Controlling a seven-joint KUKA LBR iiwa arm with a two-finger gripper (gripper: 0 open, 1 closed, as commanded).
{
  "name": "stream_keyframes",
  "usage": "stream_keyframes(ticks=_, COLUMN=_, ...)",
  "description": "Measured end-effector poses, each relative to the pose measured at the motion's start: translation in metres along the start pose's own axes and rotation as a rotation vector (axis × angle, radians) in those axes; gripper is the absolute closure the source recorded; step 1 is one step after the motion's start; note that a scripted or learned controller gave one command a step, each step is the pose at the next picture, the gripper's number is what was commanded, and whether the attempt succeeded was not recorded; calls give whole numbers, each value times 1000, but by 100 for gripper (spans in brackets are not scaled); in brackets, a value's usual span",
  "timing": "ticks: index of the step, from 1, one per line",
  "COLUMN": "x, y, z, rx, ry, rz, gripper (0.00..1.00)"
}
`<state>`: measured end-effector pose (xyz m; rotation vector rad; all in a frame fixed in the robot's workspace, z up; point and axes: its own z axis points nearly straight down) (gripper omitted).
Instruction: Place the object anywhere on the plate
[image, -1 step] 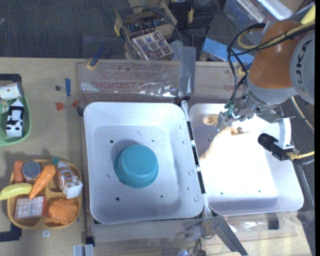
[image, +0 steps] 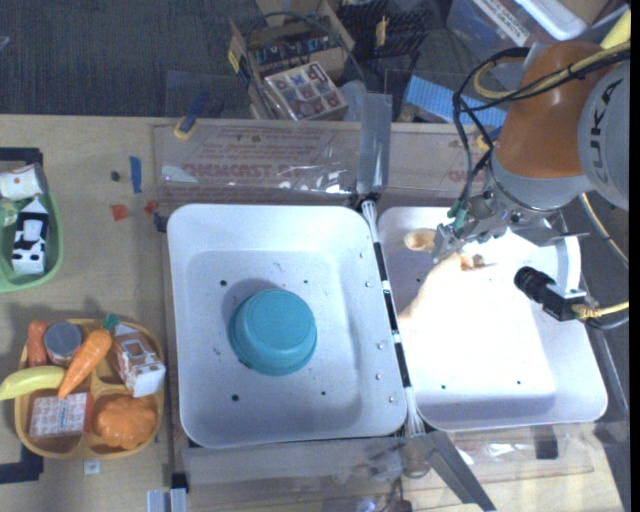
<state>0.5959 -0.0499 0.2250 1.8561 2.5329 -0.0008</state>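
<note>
Landmark: blue plate (image: 274, 331), inverted-looking, centred in left bin (image: 200, 400). Gripper (image: 452, 240) hangs over far-left corner of right bin (image: 520, 400), well right of plate; finger state cannot be determined. A small tan object (image: 420, 240) lies just beside gripper, well apart from plate

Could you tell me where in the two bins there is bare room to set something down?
In the left bin, the floor is bare all around the blue plate, widest toward the far wall. In the right bin, the near half is bare. Its far left corner is crowded: the gripper hangs there beside small tan objects.
</note>
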Motion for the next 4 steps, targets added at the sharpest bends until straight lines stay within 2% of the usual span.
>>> stream_keyframes(ticks=2, x=94, y=35, z=-15, rx=-6, ry=-3, rz=-796, gripper=100)
stream_keyframes(ticks=3, x=141, y=44, z=-6, rx=-4, ry=0, rz=-1193, gripper=100)
stream_keyframes(ticks=4, x=141, y=44, z=-6, rx=-5, ry=-1, rz=-1193, gripper=0)
